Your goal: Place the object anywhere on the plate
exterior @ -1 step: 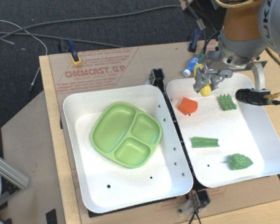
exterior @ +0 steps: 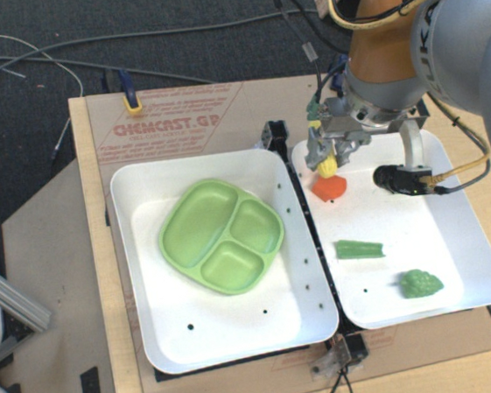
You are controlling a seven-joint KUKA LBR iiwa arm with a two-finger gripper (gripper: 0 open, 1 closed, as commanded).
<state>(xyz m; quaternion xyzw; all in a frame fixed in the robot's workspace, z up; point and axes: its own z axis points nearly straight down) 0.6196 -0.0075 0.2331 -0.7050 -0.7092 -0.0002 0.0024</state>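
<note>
1. Cardboard-covered tabletop w/ two white bins side by side. The left bin holds a green divided plate at its centre, and the right bin carries three small items.
2. Grey-and-orange arm reaches in from approx. 2 o'clock. Its tool sits over the right bin's 11 o'clock corner, directly above an orange-and-yellow item, which is prob. the object to be moved.
3. Step in hand, by this read, is the pick. The item is in the right bin, close to the ridge btw. the bins, and not yet on the plate.
4. Tool state can't be told, apart or clamped. The item's yellow end meets the tool's underside, but a grip isn't visible from this angle.
5. Next move calls for a secure hold and a lift clear of the ridge. Then comes a carry toward 9 o'clock and a release over any of the plate's 3 compartments.
6. Green stick lies near the right bin's centre and green lump at approx. 5 o'clock. Both are well apart from the tool.
7. Hard to make out: what the item actually is, and whether it's one piece or two. The arm's upper part is cut off at the frame's top right.
</note>
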